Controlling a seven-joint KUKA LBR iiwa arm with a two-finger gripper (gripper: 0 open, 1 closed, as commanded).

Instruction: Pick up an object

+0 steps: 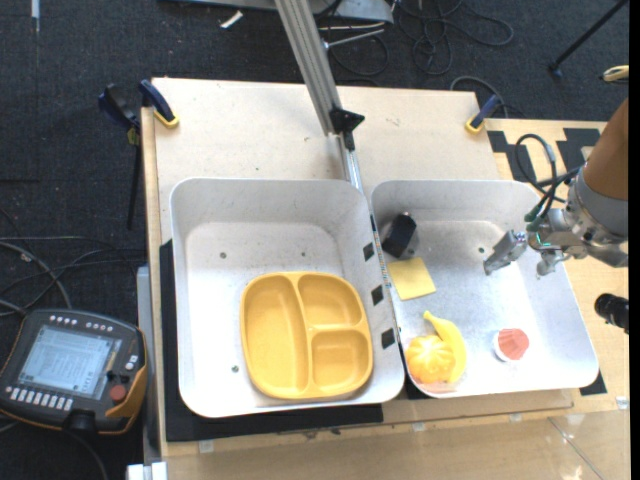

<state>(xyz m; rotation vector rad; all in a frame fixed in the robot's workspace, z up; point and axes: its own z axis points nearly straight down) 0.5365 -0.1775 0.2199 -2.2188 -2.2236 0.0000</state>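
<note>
The right bin point(470, 193) holds a black block point(399, 234) at its far left, with a flat yellow square point(412, 278) just in front of it. A banana point(447, 334) and an orange fruit point(430, 361) lie together at the front left. A small red round piece point(513, 344) lies at the front right. My gripper point(522, 256) hangs over the right side of this bin, behind the red piece. It is open with nothing between its fingers.
The left bin point(200, 218) holds a yellow divided plate point(305, 334). A slanted metal pole point(310, 58) runs down to the wall between the bins. Clamps point(160, 108) sit at the bench's back corners. A teach pendant point(70, 368) lies on the floor at the left.
</note>
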